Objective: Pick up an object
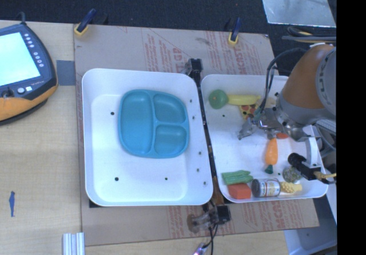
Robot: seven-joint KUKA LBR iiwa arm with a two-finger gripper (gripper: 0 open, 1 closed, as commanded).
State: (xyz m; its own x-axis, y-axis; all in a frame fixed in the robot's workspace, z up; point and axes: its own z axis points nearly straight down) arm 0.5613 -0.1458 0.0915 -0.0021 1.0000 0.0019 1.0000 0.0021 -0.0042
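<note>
**Operator:** Gripper status, please. Which step are you looking at?

**Observer:** You have the grey 2-finger gripper [250,130] low inside the right shallow white bin [226,151], near its middle, over bare floor. Nothing sits between it and the floor that you could call a catch. Whether it is spread or pinched, you cannot tell from this slant. I'd judge this the reach-and-descend step, with no pick made.

**Operator:** Where are the candidates?

**Observer:** All in that same bin. The small orange plastic carrot [271,151] lies just to the right of the gripper. The green ball with a yellow handle [219,99] rests near the far wall. Along the near wall you have a flat green piece [237,177] over a red block [240,191], then a small dark-capped jar lying on its side [265,187]. The left bin [97,134] carries only a blue 3-compartment plate [154,123].

**Operator:** Next move?

**Observer:** You'd likely need to shift toward the carrot, straddle it across its narrow width, then squeeze and lift.
</note>
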